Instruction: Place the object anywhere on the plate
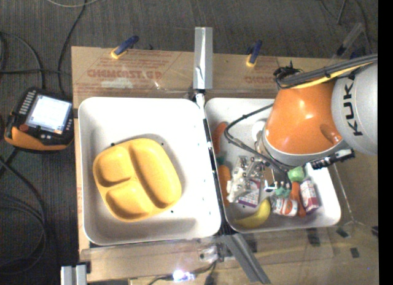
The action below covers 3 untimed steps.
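A yellow divided plate (136,179) lies in the left bin (86,155) with nothing on it. In the right bin (334,213), my gripper (249,173) hangs low over a heap of small items, under the orange band of the arm. Directly below it lies a white and purple packet (245,199), with a yellow banana (258,215) at the bin's front edge. Whether anything is held is hidden by the wrist and the clutter.
The right bin also holds two orange carrot-like pieces (220,136) along its left wall, a green item (296,173) and a small red packet (309,195). A teach pendant (40,118) lies off the bench at the left. The arm covers the bin's back right.
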Each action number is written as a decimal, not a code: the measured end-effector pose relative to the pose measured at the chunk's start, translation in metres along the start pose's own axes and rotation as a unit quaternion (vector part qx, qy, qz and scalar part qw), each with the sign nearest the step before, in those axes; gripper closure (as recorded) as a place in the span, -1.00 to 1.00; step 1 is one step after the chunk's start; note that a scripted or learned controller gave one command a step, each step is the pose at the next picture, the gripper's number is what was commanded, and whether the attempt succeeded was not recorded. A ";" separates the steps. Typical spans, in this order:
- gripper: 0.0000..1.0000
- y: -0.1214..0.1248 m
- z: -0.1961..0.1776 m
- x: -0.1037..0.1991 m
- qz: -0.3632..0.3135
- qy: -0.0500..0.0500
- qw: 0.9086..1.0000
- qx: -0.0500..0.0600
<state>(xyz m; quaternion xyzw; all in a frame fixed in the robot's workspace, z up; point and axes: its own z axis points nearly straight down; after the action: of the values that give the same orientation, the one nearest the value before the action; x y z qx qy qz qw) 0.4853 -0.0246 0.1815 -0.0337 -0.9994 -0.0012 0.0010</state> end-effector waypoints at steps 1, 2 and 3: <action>1.00 0.021 0.000 -0.002 -0.047 0.000 0.999 0.002; 1.00 0.042 0.000 -0.001 -0.045 0.000 0.999 0.000; 1.00 0.011 -0.039 -0.038 -0.095 -0.001 0.995 0.002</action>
<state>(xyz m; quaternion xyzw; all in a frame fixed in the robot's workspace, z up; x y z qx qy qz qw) 0.5238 -0.0165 0.2208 0.0613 -0.9981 0.0005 0.0001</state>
